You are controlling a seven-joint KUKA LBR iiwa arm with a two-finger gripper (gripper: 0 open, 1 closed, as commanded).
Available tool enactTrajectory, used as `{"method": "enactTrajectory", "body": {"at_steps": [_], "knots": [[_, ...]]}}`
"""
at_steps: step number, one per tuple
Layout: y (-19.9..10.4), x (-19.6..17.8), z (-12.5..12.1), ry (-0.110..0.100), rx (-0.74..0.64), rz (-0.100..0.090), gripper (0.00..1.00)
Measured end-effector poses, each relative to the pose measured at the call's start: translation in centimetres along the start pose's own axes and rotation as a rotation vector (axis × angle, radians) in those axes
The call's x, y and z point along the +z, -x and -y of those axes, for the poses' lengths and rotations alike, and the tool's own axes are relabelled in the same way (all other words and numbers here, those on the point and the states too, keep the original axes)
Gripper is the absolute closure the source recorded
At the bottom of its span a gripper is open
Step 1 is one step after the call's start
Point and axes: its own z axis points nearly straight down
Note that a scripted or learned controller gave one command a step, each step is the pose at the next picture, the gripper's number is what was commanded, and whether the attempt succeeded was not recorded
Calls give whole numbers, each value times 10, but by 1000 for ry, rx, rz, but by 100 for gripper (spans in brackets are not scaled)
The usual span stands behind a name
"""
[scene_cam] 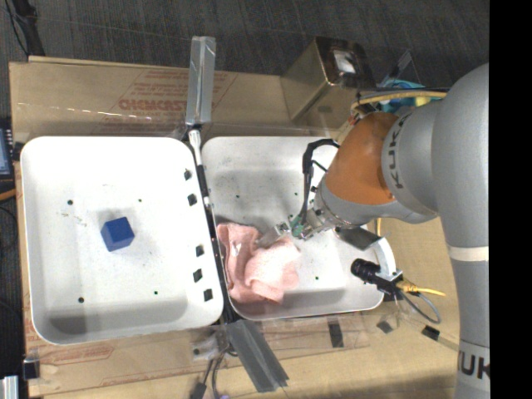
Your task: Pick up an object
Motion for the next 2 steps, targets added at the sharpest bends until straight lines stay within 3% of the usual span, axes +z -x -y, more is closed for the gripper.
{"method": "enactTrajectory", "body": {"at_steps": [1, 2], "knots": [[0, -9, -1, -1, -5, -3, 100], [-17, -150, -54, -3, 74, 1, 100]]}}
